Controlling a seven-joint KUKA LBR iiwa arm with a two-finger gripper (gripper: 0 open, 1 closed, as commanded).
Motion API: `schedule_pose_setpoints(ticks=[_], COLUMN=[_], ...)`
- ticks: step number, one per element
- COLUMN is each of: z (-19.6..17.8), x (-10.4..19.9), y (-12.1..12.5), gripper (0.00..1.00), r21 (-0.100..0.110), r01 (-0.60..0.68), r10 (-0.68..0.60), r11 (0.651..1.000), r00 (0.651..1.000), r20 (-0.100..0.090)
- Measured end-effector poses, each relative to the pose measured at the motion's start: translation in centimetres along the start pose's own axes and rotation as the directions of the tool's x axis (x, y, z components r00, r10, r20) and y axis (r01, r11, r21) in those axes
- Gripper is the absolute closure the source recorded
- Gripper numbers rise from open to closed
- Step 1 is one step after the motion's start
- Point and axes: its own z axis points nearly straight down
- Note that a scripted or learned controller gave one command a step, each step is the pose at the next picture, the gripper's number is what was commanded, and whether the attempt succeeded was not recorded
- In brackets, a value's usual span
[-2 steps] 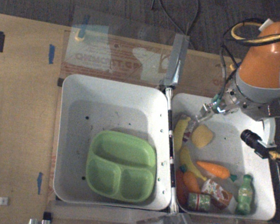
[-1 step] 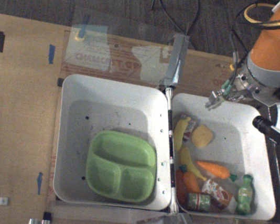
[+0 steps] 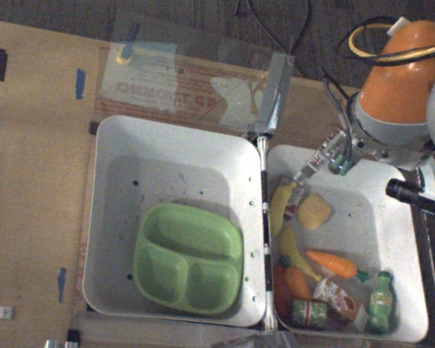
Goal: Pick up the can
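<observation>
The can, small with a red and green label, lies on its side near the front edge of the right bin. It is wedged among other food items. My gripper hangs over the back left corner of that bin, just above the top of a banana and a pale yellow round item. It is well behind the can and touches nothing that I can make out. Nothing shows in its grasp.
Around the can lie a carrot, a red-white pouch, an orange item and a green bottle. The left bin holds a green divided plate. A metal rail runs between the bins.
</observation>
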Motion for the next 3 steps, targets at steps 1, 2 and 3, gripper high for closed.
schedule_pose_setpoints(ticks=[1, 2, 3], z=[7.5, 7.6, 9.7], x=[1.9, -5.1, -7.8], y=[-5.6, -7.7, -14.7], gripper=[1.00, 1.00, 1.00], r21=[0.000, 0.000, 0.001], r01=[0.381, 0.529, 0.599], r10=[-0.381, -0.529, -0.599], r11=[0.925, 0.848, 0.801], r00=[0.925, 0.848, 0.801], r20=[0.001, 0.006, 0.005])
